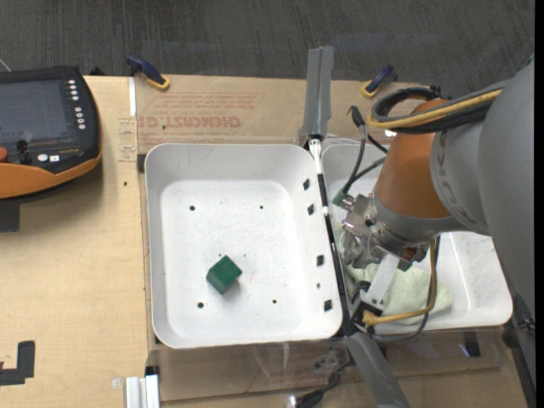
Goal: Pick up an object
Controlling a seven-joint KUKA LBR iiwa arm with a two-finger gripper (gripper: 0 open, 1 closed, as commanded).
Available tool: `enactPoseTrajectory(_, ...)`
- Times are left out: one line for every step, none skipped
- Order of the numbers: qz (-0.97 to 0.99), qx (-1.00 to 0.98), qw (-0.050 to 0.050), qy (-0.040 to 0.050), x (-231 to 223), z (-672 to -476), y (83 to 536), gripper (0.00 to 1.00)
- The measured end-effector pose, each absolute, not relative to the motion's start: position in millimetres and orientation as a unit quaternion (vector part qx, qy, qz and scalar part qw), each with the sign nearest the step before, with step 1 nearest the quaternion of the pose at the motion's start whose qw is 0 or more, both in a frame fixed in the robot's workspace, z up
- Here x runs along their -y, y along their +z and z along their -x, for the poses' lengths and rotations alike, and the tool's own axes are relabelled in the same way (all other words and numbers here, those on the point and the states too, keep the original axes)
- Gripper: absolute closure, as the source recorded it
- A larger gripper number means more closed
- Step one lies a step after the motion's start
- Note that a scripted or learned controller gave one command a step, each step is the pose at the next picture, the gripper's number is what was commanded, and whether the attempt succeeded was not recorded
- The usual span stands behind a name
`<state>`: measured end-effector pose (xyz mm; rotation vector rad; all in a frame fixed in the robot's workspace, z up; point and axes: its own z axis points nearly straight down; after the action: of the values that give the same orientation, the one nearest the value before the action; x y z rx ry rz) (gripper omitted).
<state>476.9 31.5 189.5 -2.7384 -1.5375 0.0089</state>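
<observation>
Down in the shallow white right-hand bin (484,308) the pincer (374,266) hovers over a pale yellow-green cloth (416,291), can't tell its state, so I'd guess reach step, grab next.

Your worktop (68,296) is covered in tan cardboard, held at its far edge by two blue-and-orange clamps (149,72). A black-and-orange control pendant (42,130) rests at its left. Beyond lies dark grey carpet (212,24).

Hidden: arm (442,168) covers much of right bin (484,270) | Cut off: teach pendant (42,134) at left edge
</observation>
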Motion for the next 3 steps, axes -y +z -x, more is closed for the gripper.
enactPoseTrajectory(0.923, 0.385, 0.000, 0.0031, -47.5, -476.9, 189.7, 1.00)
enactPoseTrajectory(0.960, 0.280, 0.000, 0.0036, -48.8, -479.2, 189.4, 1.00)
enactPoseTrajectory(0.991, 0.137, -0.001, 0.0030, -0.5, -513.0, 189.7, 1.00)
